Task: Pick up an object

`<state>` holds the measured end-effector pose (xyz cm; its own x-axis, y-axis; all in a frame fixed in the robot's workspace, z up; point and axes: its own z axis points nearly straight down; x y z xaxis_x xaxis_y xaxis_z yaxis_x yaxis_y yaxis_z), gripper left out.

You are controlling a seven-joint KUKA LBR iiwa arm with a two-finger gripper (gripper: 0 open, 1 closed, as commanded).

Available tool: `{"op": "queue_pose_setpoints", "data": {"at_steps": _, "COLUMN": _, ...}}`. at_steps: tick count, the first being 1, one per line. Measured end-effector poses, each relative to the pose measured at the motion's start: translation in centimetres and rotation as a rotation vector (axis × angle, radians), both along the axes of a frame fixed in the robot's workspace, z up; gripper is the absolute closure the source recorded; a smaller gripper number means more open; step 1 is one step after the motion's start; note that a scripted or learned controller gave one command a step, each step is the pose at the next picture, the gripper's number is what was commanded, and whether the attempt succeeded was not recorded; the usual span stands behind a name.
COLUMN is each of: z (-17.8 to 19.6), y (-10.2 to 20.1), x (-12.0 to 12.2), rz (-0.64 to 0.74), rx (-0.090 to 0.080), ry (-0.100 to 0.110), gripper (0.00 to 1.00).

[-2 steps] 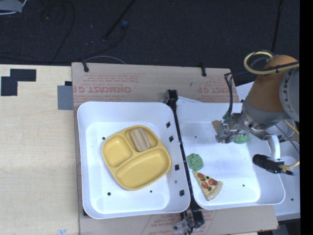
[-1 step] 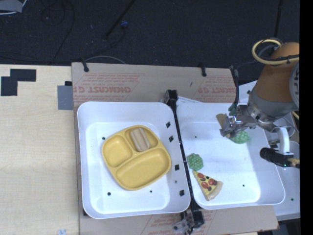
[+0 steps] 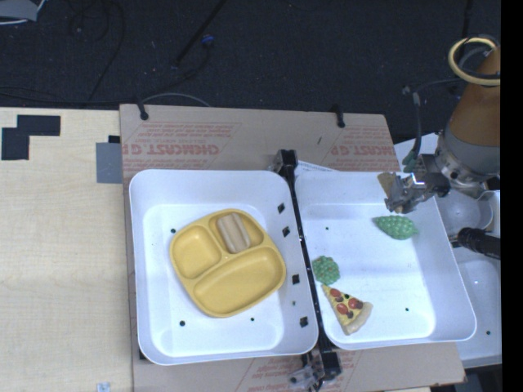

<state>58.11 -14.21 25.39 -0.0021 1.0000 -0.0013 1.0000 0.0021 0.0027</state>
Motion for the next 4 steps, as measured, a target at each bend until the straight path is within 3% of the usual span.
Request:
{"op": "queue_pose_setpoints", "data": {"at_steps": 3, "z": 0.2, "y": 14.3, "x": 1.4, "rz": 0.002, "rx": 0.003, "ry": 0.005, "gripper": 1.0}}
{"op": "queue_pose_setpoints", "data": {"at_steps": 4, "z": -1.6, "y": 18.7, "x": 2.5, "rz": 0.002, "rx": 0.002, "ry": 0.007, "gripper": 1.0}}
